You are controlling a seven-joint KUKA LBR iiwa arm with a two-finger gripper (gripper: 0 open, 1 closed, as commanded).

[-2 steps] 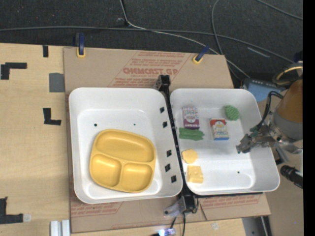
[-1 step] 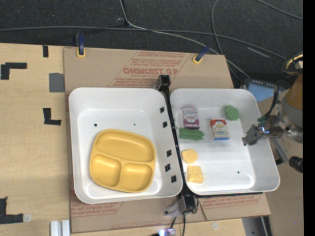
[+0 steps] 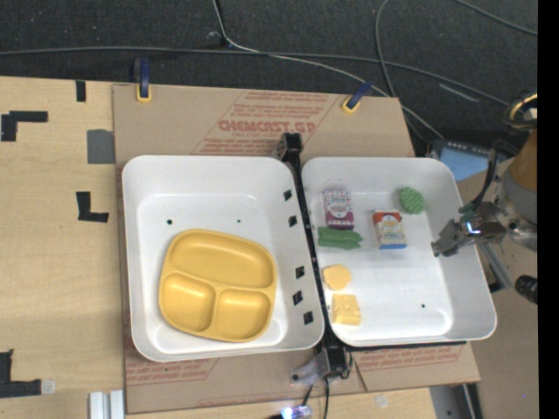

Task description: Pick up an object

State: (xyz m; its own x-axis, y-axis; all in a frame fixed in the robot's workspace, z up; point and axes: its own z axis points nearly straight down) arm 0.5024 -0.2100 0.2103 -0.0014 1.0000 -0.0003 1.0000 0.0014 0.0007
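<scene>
The right bin (image 3: pixel 437 317) holds several small items. A red and white packet (image 3: pixel 337 208) lies near its left wall, with a green pod (image 3: pixel 339 238) just below it. Further right are a small red and blue carton (image 3: pixel 389 230) and a green leafy lump (image 3: pixel 412 201). A round yellow piece (image 3: pixel 336 277) and a yellow cheese wedge (image 3: pixel 347 309) lie toward the front left. My gripper (image 3: pixel 449 238) hangs over the bin's right rim, to the right of the carton and apart from every item.
The left bin (image 3: pixel 144 190) holds a yellow divided plate (image 3: pixel 218 286). A black divider (image 3: pixel 301 234) runs between the bins. Both bins sit on a cardboard sheet (image 3: pixel 262 120). Cables (image 3: pixel 393 24) cross the dark floor behind.
</scene>
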